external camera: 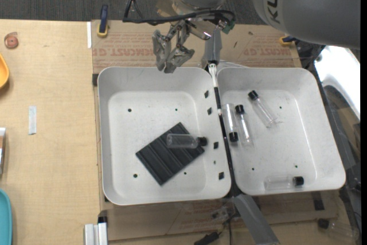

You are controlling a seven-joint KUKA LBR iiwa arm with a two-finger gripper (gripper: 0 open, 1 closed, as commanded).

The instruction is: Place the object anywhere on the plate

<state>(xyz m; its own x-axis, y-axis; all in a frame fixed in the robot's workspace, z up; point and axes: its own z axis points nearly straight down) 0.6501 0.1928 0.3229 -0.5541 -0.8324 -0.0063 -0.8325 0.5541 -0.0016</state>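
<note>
A dark ribbed square plate (166,156) lies tilted in the left bin (114,123). A clear vial with a black cap (186,141) rests on the plate's upper right corner, lying on its side. My gripper (170,60) hangs above the far rim of the left bin, well behind the plate, and nothing shows between its fingers. The fingers stand slightly apart.
The right bin (309,123) holds several more clear vials with black caps: two side by side (236,122), one tilted (261,107) and one near the front wall (284,183). A cardboard sheet (126,46) lies behind the bins. A wooden bench top (51,123) stretches to the left.
</note>
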